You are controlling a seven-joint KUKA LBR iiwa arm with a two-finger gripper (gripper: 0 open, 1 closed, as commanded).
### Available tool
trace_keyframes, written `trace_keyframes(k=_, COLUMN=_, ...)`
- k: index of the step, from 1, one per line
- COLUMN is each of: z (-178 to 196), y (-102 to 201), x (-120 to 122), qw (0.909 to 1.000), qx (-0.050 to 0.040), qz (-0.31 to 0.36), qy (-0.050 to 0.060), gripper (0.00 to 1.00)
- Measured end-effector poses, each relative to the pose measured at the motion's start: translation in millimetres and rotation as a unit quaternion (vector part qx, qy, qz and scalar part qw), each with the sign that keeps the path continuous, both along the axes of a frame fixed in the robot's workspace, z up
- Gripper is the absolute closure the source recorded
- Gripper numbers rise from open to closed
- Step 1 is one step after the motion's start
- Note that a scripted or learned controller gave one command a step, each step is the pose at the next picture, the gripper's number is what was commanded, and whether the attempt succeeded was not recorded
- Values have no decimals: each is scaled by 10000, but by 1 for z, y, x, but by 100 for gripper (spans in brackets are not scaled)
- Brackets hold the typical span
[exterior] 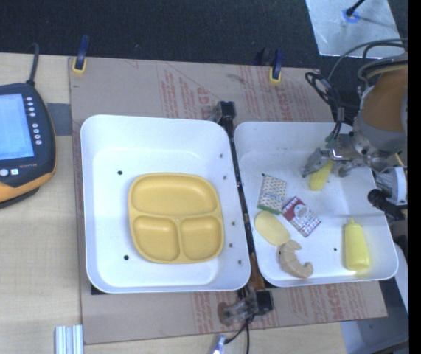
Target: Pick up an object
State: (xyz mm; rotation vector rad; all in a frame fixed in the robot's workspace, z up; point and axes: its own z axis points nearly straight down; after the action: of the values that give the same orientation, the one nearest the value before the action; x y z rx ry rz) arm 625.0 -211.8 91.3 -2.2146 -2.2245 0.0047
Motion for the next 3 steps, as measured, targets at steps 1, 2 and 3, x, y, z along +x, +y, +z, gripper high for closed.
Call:
trace_keyframes(k=1, z=1, y=41, x=31, qw=10000, qx=-6, qz=13, qy=-8, gripper=0)
trace_keyframes(k=2, z=12, y=40, x=31, qw=10000, qx=-8, qz=22, qy=-4, gripper=100)
trace_keyframes(k=3, z=12, y=40, x=31, qw=10000, qx=-8, qz=23, qy=-3, gripper=0)
